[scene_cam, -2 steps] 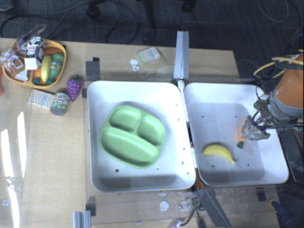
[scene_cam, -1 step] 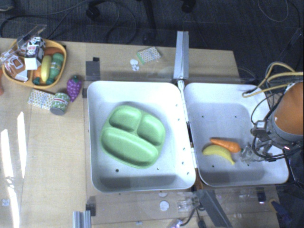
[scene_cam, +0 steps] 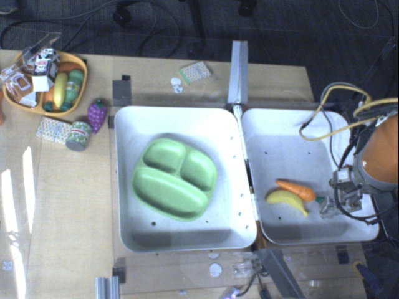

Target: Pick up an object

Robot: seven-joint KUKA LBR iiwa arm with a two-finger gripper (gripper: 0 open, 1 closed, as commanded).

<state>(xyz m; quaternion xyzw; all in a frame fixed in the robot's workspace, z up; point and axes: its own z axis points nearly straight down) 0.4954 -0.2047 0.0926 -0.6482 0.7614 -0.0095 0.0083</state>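
Observation:
A yellow toy banana [scene_cam: 287, 200] lies in the right bin [scene_cam: 293, 148], near its front. An orange toy carrot [scene_cam: 297, 189] rests just behind it, touching it, with its green end pointing right. My gripper [scene_cam: 328, 205] sits low at the bin's right side, a short way right of the carrot's green tip. The grey arm with its orange band [scene_cam: 381, 157] reaches in from the right edge above it. Nothing is seen held by the gripper.
The left bin [scene_cam: 131, 129] holds a green divided plate [scene_cam: 175, 178]. Yellow and black cables [scene_cam: 330, 114] loop over the right bin's far right corner. On the bench at far left stand a yellow bowl of toy food [scene_cam: 47, 86], purple grapes [scene_cam: 96, 114] and a small can [scene_cam: 78, 136].

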